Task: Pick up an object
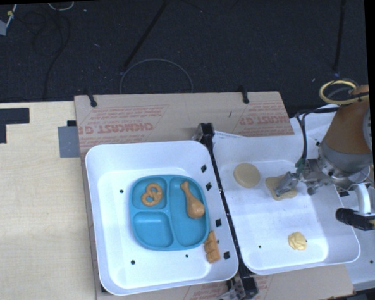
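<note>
In the right bin [345,247], my gripper [295,181] is low, right against a flat tan food piece [280,187] that lies on the floor. The arm [346,139] reaches in from the right and covers that piece's right end. A round beige cookie [247,175] lies just left of it. A small yellow lump [297,241] sits nearer the front. In the left bin [119,271], a blue divided tray [156,230] holds a pretzel [153,194] and a chicken drumstick [192,201].
An orange bread-like piece [211,247] lies beside the blue tray, against the left bin's right wall. A black clamp ridge [217,195] separates the two bins. Both bins stand on a cardboard sheet [173,118]. Cables hang at the right [336,91].
</note>
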Available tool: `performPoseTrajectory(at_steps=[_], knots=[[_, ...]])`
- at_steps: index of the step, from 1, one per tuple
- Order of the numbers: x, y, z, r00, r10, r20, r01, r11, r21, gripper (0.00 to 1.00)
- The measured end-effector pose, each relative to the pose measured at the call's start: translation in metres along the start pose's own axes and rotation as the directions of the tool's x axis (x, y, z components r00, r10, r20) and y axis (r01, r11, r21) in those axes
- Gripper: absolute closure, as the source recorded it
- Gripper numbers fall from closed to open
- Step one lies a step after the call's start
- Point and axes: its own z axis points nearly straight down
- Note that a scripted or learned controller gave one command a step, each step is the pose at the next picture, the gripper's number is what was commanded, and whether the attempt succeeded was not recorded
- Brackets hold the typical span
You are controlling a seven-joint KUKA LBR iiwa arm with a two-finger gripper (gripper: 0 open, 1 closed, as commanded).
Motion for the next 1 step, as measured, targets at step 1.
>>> performPoseTrajectory(at_steps=[1], knots=[[-0.0011, 0.0005, -0.0129, 1.000, 0.002, 0.001, -0.002, 1.000, -0.003, 1.00]])
